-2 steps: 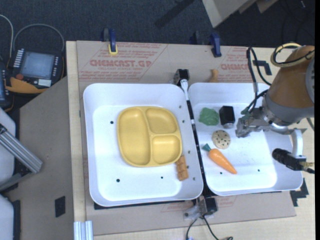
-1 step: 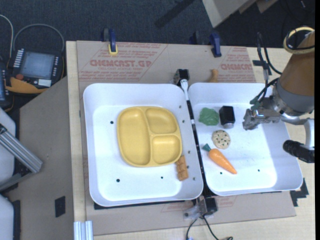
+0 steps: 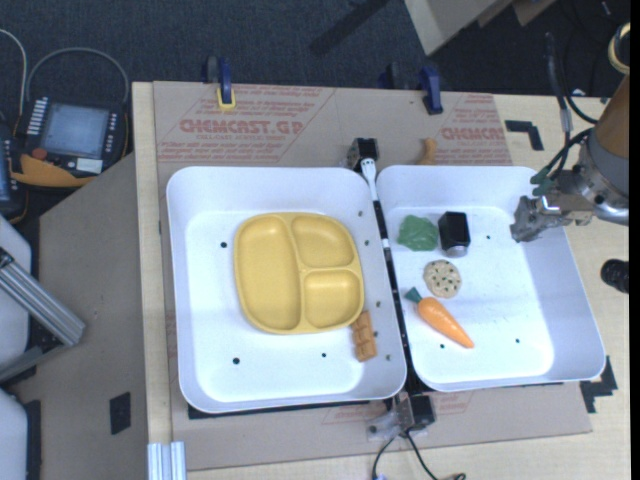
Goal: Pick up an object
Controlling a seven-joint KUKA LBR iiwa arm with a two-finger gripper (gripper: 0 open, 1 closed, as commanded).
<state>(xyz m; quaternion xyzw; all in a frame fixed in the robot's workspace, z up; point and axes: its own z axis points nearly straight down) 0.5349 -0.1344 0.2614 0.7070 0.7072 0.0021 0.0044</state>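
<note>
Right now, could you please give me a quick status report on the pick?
End effector over right bin's right side, nothing seen in it. Carrot, cookie, green piece, black block lying unpicked at bin's left. Path between looks open.

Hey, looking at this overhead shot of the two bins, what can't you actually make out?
- Gripper, camera view: too small and blurred to tell how its fingers stand.
- Arm, camera view: cut off by the right edge.
- Small brown object beside the yellow tray: too small to identify.
- Black block next to the green item: no detail readable.
</note>
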